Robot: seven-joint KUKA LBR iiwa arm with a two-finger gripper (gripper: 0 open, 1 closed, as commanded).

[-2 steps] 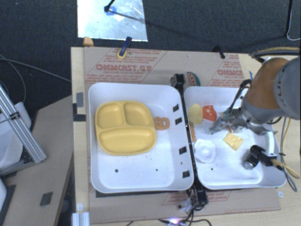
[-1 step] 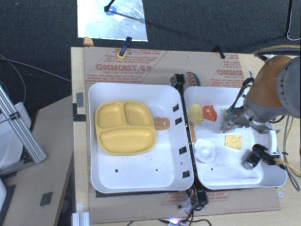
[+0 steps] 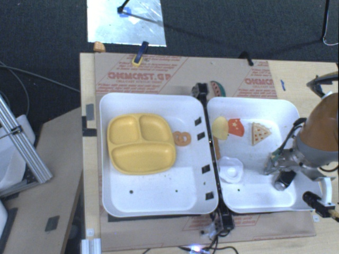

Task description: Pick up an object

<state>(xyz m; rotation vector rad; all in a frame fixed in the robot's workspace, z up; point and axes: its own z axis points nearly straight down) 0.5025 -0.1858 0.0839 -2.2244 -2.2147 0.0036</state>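
The right bin (image 3: 254, 202) holds a pale yellow fruit-like piece (image 3: 220, 127), a red piece (image 3: 235, 127) beside it, a pizza-slice toy (image 3: 259, 133) and a small clear white cup-like thing (image 3: 230, 170) near the bin's left wall. My gripper (image 3: 279, 172) hangs low over the right part of this bin, to the right of the white cup and below the pizza slice. Nothing shows in its grasp. The orange band of the arm (image 3: 320, 128) sits just above it.
In the left bin (image 3: 153, 197) lie a yellow divided plate (image 3: 141, 143) and a small pretzel (image 3: 181, 138). A black divider (image 3: 210, 152) runs between the bins. A cardboard sheet lies under both bins, and a foil sheet (image 3: 127, 15) lies beyond the bench.
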